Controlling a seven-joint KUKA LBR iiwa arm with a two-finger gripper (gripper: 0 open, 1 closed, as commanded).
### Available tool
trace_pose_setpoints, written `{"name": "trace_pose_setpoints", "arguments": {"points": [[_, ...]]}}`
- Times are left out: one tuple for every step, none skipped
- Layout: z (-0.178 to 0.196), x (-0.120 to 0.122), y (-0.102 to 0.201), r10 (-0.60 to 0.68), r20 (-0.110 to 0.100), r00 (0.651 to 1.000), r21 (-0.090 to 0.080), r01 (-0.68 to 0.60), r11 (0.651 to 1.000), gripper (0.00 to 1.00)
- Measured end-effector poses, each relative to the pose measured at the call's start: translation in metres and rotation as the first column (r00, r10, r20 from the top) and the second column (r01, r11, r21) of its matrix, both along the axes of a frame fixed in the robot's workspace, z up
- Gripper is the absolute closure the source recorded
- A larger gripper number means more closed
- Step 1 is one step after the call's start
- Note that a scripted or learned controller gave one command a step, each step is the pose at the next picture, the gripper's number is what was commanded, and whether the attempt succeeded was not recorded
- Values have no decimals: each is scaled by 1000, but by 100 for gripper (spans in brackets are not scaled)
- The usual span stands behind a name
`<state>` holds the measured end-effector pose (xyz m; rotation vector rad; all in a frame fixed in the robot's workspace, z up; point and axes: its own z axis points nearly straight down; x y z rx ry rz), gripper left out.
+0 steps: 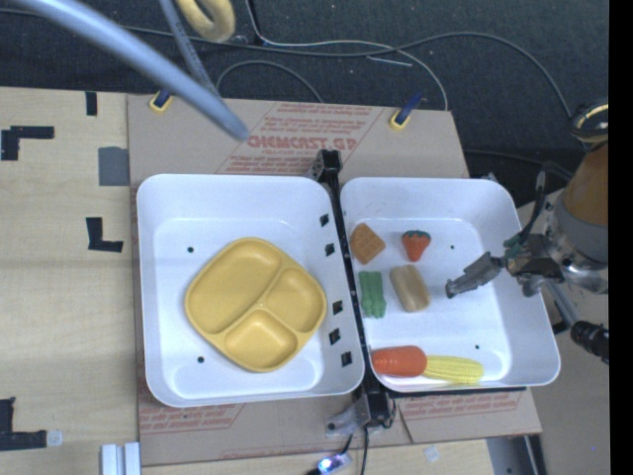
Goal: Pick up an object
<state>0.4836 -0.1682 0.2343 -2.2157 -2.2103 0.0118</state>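
Observation:
The right bin (pixel 495 206) holds several toy foods. An orange-brown square piece (pixel 367 243) and a red strawberry (pixel 416 244) lie at its back. In the middle sit a green piece (pixel 372 294) and a tan bread roll (pixel 409 289). Along the front wall lie a red-orange carrot (pixel 399 361) and a yellow corn cob (pixel 453 368). My gripper (pixel 459 285) reaches in from the right, low over the bin floor. Its tip is just right of the tan roll and apart from it. Nothing shows in its grasp.
The left bin (pixel 158 265) carries a yellow divided plate (pixel 257 303). A black divider (pixel 341 265) runs between the bins. Cables trail across the dark bench at the back. A grey pole (pixel 129 43) slants over the top left.

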Motion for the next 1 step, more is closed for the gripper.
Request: {"name": "trace_pose_setpoints", "arguments": {"points": [[4, 2, 0, 3, 8, 1000, -2, -3, 1000, 0]]}}
